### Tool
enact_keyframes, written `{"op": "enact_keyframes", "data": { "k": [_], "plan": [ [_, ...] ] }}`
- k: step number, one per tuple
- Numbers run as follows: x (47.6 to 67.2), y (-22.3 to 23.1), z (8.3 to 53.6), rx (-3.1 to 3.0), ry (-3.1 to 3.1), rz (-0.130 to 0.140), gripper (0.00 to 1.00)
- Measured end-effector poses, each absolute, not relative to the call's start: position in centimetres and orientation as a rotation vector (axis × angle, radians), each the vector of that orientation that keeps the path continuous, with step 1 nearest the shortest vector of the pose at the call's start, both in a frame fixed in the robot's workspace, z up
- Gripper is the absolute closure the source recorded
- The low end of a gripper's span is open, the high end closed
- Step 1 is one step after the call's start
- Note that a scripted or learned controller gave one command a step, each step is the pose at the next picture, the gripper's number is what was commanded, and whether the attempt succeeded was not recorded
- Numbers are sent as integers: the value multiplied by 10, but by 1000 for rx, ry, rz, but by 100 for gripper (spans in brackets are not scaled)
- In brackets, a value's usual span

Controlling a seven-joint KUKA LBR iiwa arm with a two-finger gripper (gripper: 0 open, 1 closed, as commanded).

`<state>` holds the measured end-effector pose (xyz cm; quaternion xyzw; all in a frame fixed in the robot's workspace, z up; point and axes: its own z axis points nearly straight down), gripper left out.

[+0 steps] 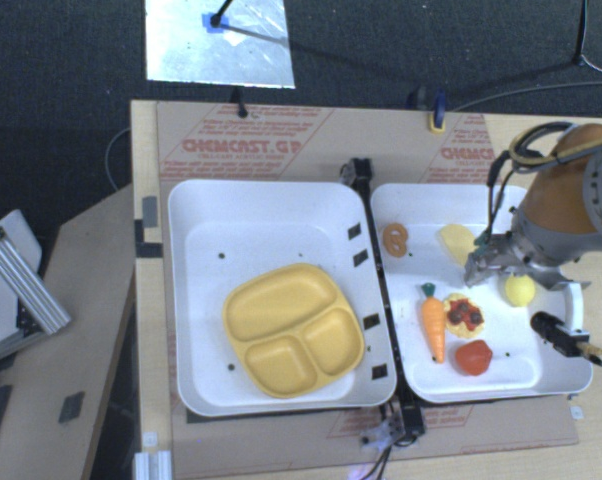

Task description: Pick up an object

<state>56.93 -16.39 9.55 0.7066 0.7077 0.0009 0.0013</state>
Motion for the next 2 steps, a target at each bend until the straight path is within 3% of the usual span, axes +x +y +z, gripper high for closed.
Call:
{"op": "enact_keyframes", "data": {
  "k": [2],
  "plan": [
    [581,-166,200,2211,2224,5,100]
  ]
}}
